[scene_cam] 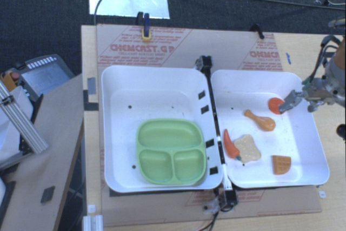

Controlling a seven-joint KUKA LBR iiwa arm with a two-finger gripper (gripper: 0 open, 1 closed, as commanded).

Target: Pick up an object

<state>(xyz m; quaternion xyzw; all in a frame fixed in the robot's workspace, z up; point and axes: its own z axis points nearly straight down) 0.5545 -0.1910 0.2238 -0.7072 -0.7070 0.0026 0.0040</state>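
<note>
You are at the approach: the gripper (300,99) hovers over the right bin (311,140), just beside the red piece (275,105). Jaws look spread, pinching nothing. Next, lower squarely over it before squeezing.

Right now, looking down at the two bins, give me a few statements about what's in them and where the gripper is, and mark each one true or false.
1. The green divided plate lies in the left bin. True.
2. The chicken drumstick lies on the green plate. False: it lies in the right bin.
3. The carrot lies beside the bread slice, near the divider between the bins. True.
4. The gripper hangs over the left bin. False: it is at the right bin's far right side, next to a red-orange round piece.
5. The tan wedge sits near the right bin's front corner. True.
</note>
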